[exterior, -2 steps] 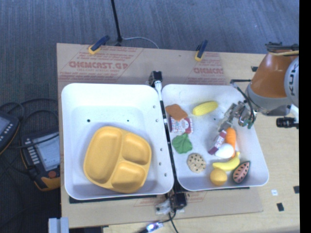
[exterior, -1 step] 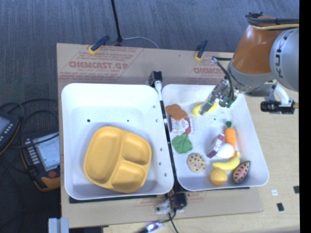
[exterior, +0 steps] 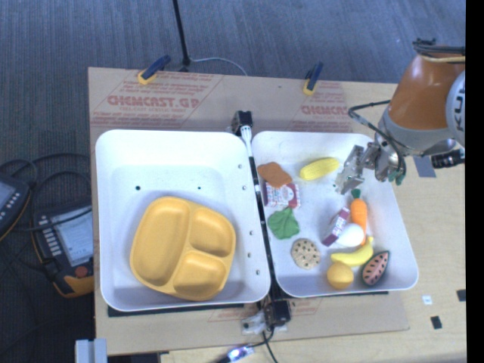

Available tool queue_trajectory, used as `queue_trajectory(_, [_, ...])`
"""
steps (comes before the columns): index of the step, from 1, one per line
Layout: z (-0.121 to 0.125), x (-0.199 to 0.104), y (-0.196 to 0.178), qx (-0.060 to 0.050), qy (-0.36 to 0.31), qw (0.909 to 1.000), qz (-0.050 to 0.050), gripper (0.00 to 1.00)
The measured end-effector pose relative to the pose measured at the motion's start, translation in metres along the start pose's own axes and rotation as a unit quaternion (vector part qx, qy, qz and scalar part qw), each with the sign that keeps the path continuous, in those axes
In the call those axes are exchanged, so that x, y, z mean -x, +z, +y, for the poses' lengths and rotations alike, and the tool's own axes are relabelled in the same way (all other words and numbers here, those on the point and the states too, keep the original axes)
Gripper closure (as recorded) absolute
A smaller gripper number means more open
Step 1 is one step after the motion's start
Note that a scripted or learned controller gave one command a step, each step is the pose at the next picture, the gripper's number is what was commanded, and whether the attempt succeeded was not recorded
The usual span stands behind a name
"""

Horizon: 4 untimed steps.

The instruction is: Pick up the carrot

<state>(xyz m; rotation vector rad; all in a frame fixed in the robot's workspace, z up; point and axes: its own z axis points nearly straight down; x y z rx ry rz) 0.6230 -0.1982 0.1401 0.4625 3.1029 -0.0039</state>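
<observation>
While the carrot (exterior: 359,213) lies in the right bin (exterior: 404,237) just below my hand (exterior: 350,181), I'm approaching with open, empty fingers; next I must descend, straddling it.

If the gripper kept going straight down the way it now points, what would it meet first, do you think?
Most likely the carrot: the gripper hangs just above its green-topped end in the right bin. Depth is hard to judge from one slanted view, so it might land on the bin floor beside it.

orange carrot (exterior: 359,213), upright, right bin (exterior: 404,237)
</observation>
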Motion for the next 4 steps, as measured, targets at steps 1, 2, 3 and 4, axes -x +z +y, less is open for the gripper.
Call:
queue_trajectory(1, [0.001, 0.000, -0.001, 0.001, 0.000, 1.0000, -0.001, 0.00])
queue_trajectory(2, [-0.008, -0.041, 0.049, 0.003, 0.031, 0.9995, -0.005, 0.00])
queue_trajectory(3, [-0.006, -0.038, 0.037, 0.005, 0.032, 0.9994, -0.011, 1.00])
queue_trajectory(4, [0.013, -0.079, -0.003, 0.001, 0.138, 0.9905, 0.002, 1.00])
